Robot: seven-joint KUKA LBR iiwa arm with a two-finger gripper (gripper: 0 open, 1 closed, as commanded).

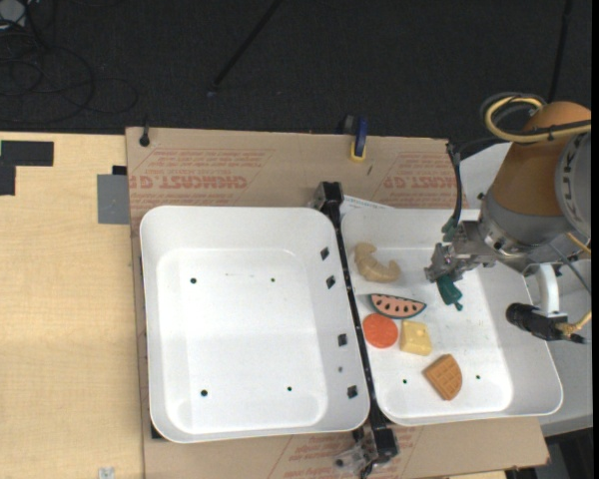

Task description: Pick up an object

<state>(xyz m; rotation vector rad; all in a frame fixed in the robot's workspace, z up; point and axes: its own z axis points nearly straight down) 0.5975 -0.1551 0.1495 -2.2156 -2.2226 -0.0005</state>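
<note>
The right bin (519,387) holds several small food toys. A beige curved piece (374,263) lies near its left wall. Below that are a watermelon slice (396,305), a red-orange round piece (380,331), a yellow cheese wedge (415,339) and a tan cracker-like piece (443,376). My gripper (449,287) hangs over the bin's middle, to the right of the watermelon slice, with green-tipped fingers pointing down. No toy shows between the fingers.
The left bin (170,267) sits beside the right one, split from it by a black divider with clips (341,287). Cardboard (230,168) lies under both bins. A black cable end (539,319) hangs over the right bin's right side.
</note>
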